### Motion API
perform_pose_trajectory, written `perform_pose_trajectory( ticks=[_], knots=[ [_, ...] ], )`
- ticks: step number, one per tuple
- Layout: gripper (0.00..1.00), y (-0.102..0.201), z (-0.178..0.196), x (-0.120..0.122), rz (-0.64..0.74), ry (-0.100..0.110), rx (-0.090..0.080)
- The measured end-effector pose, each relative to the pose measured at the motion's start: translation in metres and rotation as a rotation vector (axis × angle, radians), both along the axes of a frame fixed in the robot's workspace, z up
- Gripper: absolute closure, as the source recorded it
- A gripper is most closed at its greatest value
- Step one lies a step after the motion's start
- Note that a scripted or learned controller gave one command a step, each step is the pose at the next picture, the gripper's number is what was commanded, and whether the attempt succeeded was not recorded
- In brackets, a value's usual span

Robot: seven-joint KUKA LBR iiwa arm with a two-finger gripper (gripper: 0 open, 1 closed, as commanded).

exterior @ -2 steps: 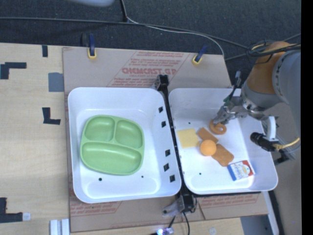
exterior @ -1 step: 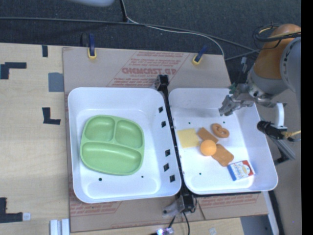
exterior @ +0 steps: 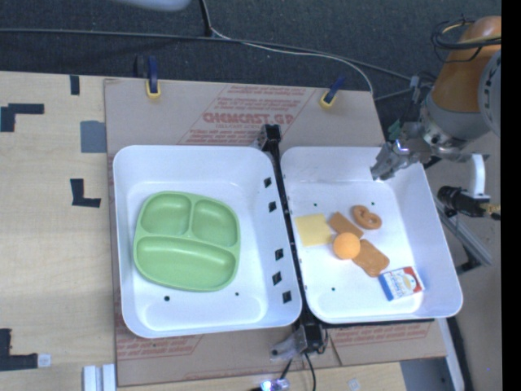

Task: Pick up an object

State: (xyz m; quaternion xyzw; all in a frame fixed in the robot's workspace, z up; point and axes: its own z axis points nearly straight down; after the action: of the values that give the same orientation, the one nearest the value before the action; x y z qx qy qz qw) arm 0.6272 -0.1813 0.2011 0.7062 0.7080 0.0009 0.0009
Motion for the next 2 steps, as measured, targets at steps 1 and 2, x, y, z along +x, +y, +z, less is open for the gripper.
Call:
perform_pose_trajectory(
  ticks=[1,2],
  knots=[
    [1.0,0.001,0.033,0.001,0.0,0.0,0.0],
    [1.0,0.046,0.023,-0.012,0.001,0.005,0.0]
  ],
)
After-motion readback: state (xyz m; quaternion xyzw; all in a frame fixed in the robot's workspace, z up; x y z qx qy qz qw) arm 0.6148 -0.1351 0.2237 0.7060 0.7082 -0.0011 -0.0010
